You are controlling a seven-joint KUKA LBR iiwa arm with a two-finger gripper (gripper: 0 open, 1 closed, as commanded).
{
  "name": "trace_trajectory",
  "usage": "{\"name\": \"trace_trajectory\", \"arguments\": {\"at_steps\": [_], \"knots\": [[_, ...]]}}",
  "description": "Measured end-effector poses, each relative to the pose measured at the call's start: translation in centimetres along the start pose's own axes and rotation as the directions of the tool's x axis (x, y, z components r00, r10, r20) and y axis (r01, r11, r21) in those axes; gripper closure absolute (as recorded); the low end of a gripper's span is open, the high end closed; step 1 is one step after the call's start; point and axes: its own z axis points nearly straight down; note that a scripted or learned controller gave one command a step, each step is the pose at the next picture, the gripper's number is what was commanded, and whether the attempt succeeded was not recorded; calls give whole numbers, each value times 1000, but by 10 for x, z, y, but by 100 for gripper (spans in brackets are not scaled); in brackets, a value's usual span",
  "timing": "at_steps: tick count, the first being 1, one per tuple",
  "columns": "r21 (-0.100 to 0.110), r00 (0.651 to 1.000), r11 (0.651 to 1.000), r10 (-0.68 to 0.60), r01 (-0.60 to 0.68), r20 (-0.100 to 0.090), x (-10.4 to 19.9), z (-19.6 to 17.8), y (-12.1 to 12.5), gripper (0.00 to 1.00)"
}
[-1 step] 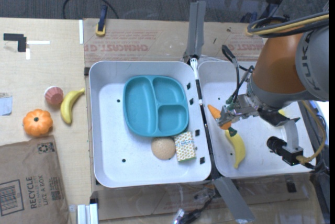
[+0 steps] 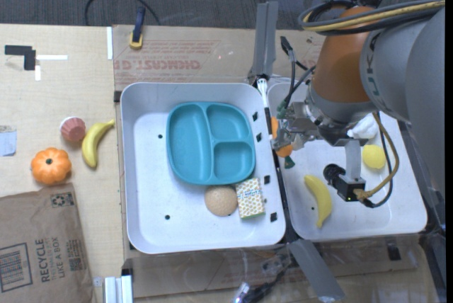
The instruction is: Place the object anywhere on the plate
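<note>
- The bench (image 2: pixel 64 82) is seen carrying 2 white bins side by side, the left bin (image 2: pixel 141 174) and the right bin (image 2: pixel 403 216).
- The grey arm (image 2: pixel 403 61) with its orange band is seen reaching in from the right, over the far part of the right bin.
- A teal plate (image 2: pixel 210 142) with 3 compartments is seen lying in the left bin, with nothing resting on it.
- Just near of the plate, a round tan ball (image 2: pixel 221 200) and a small patterned box (image 2: pixel 250 197) are seen touching each other on the bin floor.
- The hand (image 2: pixel 284 142) is seen at the divide between the 2 bins, with a small orange object (image 2: pixel 283 149) at its tip; whether that object is truly gripped cannot be told.
- In the right bin a banana (image 2: pixel 320 199) and a yellow lemon-like fruit (image 2: pixel 374 156) are seen lying.
- The task is judged part done: the object seems lifted and brought to the left bin's edge, while the carry over the plate and the release are left.
</note>
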Motion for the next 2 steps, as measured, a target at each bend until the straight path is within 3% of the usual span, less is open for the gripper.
{"name": "trace_trajectory", "arguments": {"at_steps": [1,2], "knots": [[-1,999,999,-33,33,0,51,3,43,100],[-1,999,999,-33,33,1,51,3,43,0]]}}
